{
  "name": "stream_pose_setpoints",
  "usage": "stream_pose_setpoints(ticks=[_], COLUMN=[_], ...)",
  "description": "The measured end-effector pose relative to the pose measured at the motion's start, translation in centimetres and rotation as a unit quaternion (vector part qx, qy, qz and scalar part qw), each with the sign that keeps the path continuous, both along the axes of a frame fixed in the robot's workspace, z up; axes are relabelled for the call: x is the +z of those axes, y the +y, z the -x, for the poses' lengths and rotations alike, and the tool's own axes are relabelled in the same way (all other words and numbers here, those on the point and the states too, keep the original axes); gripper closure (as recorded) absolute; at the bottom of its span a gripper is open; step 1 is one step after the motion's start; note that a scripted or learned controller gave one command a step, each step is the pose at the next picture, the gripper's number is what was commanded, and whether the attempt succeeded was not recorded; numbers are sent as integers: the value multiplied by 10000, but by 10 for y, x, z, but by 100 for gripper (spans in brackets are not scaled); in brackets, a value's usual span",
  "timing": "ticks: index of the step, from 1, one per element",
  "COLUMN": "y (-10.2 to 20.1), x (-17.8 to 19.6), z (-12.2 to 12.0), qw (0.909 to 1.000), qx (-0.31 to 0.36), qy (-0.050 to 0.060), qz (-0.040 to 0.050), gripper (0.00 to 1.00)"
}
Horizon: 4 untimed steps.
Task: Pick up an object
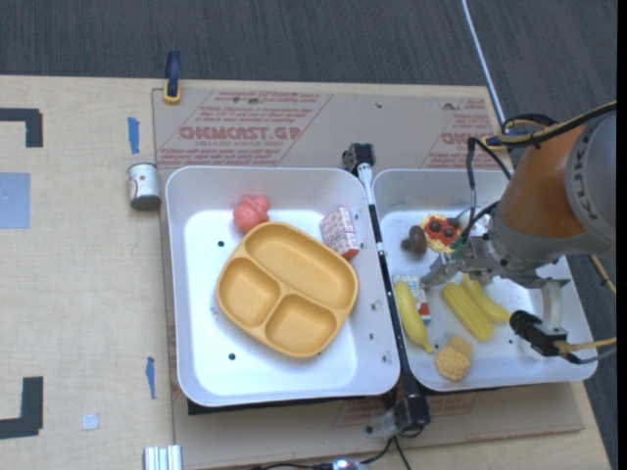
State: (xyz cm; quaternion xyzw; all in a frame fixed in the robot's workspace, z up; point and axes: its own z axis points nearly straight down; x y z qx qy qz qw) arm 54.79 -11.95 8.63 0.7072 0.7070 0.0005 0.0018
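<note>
Yellow toy food crowds the right bin on your worktop, where the grey-and-orange arm hangs low over the pile. Its tool sits just above the corn cob, near the small pizza slice and a dark round piece; whether it is released or clenched cannot be told from this angle, and nothing can be seen gripped. A banana lies along the bin's left wall and a waffle-textured piece rests near the front. Across the divider, the left bin carries an orange divided plate, a pink lump and a small carton. You appear to be in the reach-and-grasp step, nothing yet lifted. Your next move likely calls for settling squarely over one item, the corn being closest, closing firmly, then rising straight clear of its neighbours.
</note>
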Motion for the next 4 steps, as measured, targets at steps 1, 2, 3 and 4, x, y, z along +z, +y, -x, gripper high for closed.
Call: stream_pose_setpoints(ticks=[1, 2, 3, 4], y=[0, 35, 13, 20], x=[11, 99, 113, 121], z=[-2, 42, 52, 68], qw=[10000, 10000, 10000, 10000], qx=[-5, 6, 1, 2], qy=[-26, 11, -1, 17], qz=[6, -10, -2, -16], gripper=[100, 100, 100, 100])
